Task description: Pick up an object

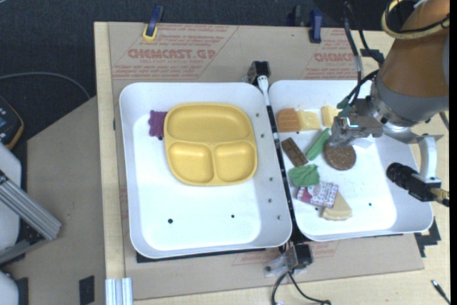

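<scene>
My gripper (350,126) hangs low over the right bin (400,218); whether it is released or clenched I cannot tell. Just beneath it lies a brown disc (340,157), with a green strip (318,144) beside it and a yellow plate (211,141) far off. I judge nothing is lifted yet: the grasp and the lift are both left.

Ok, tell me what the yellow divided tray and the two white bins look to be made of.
Yellow divided tray: likely molded plastic, with a smooth, slightly glossy surface, rounded compartment walls and uniform colour. Left white bin and right white bin: probably thin formed plastic, going by the soft rounded rims and faint sheen, though coated metal can't be ruled out.
</scene>
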Tool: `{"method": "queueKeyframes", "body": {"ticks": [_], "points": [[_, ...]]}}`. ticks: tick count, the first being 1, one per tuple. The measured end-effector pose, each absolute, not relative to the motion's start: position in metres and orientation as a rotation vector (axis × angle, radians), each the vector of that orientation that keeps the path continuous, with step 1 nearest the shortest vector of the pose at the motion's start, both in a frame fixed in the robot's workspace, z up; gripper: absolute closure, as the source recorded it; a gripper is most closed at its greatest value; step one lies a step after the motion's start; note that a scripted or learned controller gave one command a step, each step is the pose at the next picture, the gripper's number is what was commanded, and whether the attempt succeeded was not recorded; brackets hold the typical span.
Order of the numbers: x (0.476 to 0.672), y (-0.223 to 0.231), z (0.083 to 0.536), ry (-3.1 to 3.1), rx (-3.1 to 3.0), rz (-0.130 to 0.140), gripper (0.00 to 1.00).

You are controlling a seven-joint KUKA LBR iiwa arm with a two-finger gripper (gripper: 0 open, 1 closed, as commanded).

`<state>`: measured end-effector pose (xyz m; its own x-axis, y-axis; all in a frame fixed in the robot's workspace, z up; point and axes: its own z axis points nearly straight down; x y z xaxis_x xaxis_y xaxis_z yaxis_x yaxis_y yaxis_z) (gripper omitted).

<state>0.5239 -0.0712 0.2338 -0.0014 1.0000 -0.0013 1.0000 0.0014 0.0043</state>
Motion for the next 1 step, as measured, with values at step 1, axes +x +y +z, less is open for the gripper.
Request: {"method": "queueKeyframes", "body": {"ticks": [1], "points": [[0.5112, -0.0631, 0.2307, 2.224, 2.222, -0.002, 1.00]]}}
